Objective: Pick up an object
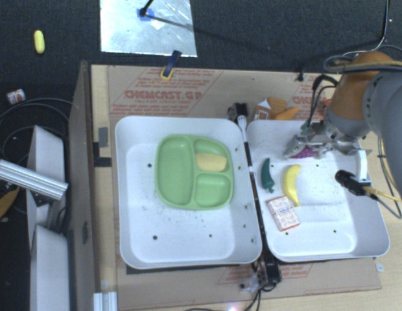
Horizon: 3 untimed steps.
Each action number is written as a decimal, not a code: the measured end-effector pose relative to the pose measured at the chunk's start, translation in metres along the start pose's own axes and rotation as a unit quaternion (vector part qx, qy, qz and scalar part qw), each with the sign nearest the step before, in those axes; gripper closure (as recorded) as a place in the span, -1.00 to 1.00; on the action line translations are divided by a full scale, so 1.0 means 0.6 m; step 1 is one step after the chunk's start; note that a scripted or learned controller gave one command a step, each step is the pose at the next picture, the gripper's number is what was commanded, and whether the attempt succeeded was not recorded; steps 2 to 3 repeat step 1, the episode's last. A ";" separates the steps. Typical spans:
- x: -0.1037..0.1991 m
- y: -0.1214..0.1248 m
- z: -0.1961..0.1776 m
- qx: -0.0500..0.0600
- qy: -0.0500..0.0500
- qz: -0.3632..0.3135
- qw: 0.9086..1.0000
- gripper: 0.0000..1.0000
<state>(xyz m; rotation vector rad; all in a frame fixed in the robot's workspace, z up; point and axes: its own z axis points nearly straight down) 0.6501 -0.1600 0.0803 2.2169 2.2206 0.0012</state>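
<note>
Gripper (309, 144) sitting low at far edge of right bin (331, 238), over purple thing (308, 152); finger state impossible to tell

Banana (291, 183) lying just near-left of gripper, apart from it; green pepper (267, 175) left of banana; red-white packet (283, 213) nearer still

Count: two bins, one banana, one pepper, one packet, one green tray (191, 173) in left bin (181, 238), one yellow block (211, 162) in tray's far-right compartment

Arm (373, 102) reaching in from right, wrist bending down

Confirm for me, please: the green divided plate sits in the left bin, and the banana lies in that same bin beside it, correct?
Not quite. The camera view shows the green divided plate in the left bin, but the banana lies in the right bin, beside a dark green item.
</note>
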 end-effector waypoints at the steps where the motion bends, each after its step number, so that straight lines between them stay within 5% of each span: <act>1: 0.002 0.002 -0.031 -0.002 0.001 0.000 1.000 1.00; 3: 0.002 0.002 -0.031 -0.002 0.001 0.000 1.000 1.00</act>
